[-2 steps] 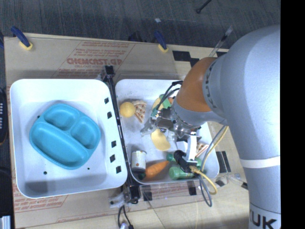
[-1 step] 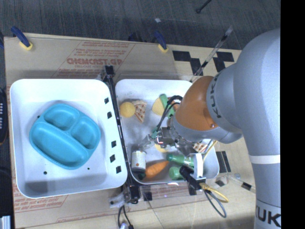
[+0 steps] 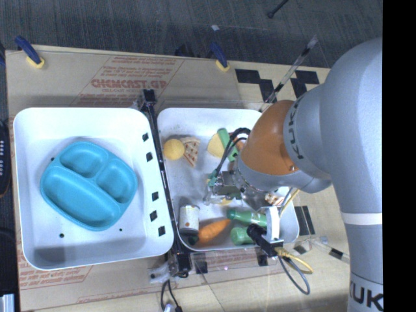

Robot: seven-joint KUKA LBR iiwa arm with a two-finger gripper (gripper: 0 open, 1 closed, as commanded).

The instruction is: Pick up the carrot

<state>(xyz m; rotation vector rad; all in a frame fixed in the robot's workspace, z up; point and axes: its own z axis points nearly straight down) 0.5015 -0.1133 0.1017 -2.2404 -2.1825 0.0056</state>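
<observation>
The big grey arm (image 3: 351, 155) dominates the right side, reaching in over the right bin (image 3: 195, 119), its orange band (image 3: 273, 142) hanging above the middle of that bin. Beneath both bins lies the brown bench board (image 3: 117, 77) with red print on it, and blue clamps (image 3: 29, 52) pinch its far edge.

Over on the left, the left bin (image 3: 39, 174) carries a blue divided tray (image 3: 89, 184), sitting slightly skewed, its three compartments facing up.

Back to the right bin: the gripper (image 3: 224, 190) is down low near the bin's centre, below the orange band, a tangle of metal and cable around it. Whether its pincer is apart or together, I cannot tell; the wrist blocks the view.

And the carrot (image 3: 213, 231)? It lies flat on the bin floor by the near wall, orange, pointing up to the right, apart from the gripper and nearer the camera. Just left of it stands a small can (image 3: 188, 218), close to touching its blunt end. Just right of it are green objects (image 3: 246, 217), one above its tip and one beside it.

Toward the far side, a yellow ball-like piece (image 3: 173, 149) sits beside a tan waffle-like piece (image 3: 190, 152), and another yellow item (image 3: 216, 145) lies next to a green piece (image 3: 223, 137) by the arm.
</observation>
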